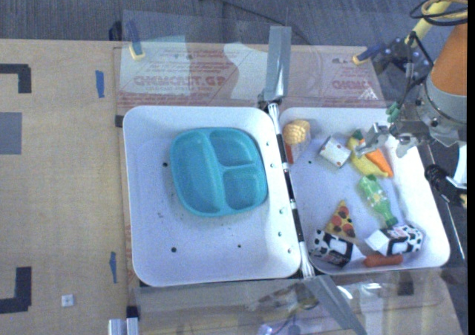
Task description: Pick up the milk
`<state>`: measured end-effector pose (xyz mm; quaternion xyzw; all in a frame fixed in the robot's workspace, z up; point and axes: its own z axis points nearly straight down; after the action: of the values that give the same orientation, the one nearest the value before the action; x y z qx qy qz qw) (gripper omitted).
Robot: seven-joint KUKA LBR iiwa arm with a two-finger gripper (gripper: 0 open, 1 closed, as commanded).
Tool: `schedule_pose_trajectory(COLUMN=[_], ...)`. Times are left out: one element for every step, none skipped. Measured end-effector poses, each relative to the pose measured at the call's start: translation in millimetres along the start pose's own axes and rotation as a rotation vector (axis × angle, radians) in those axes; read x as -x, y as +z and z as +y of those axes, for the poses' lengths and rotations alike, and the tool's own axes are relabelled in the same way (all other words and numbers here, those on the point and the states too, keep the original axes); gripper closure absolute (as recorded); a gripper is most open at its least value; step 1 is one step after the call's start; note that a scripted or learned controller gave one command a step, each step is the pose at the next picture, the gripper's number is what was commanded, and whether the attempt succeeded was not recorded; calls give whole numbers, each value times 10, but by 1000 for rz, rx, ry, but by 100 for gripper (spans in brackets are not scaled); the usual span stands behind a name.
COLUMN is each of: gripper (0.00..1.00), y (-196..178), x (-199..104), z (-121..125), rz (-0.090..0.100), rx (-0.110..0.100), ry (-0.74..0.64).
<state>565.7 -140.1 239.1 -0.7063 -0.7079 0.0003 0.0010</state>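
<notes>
camera view | fixed overhead | slanted down | left bin [148, 200], right bin [427, 207] both framed

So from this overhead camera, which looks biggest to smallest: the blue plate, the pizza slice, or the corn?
1. Blue divided plate, by far the largest.
2. Pizza slice.
3. Corn, which looks close to the pizza slice in size, so those two are hard to rank.

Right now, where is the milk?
The milk carton lies near the top of the right bin, between the corn on its left and the banana and carrot on its right.
</notes>
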Motion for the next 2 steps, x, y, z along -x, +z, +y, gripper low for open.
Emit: schedule_pose_trajectory(gripper=[0,0], y=[1350,1486], x=[-179,-384], z=[-490,-809], rz=[0,-7], rx=[2,21], ry=[-62,7])
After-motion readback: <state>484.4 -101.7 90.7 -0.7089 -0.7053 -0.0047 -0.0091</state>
